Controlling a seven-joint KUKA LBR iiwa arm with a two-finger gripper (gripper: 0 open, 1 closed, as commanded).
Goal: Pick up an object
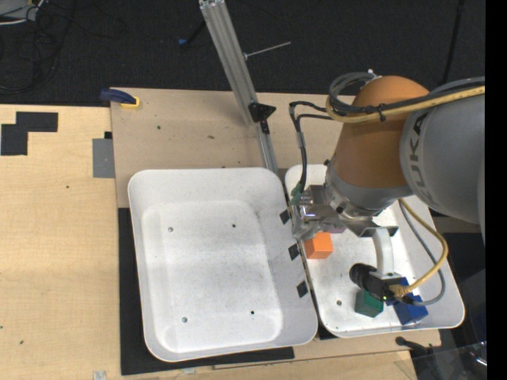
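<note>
Claw [316,231] over right bin [445,311], its opening impossible to tell, orange block [318,248] right at its tip

orange block [318,246]; green block [368,304]; blue block [410,311]

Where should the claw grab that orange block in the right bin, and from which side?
From straight above, across two opposite flat sides of the orange block. It looks boxy and lies flat, and the bin wall sits close beside it, so a sideways approach looks cramped.
</note>
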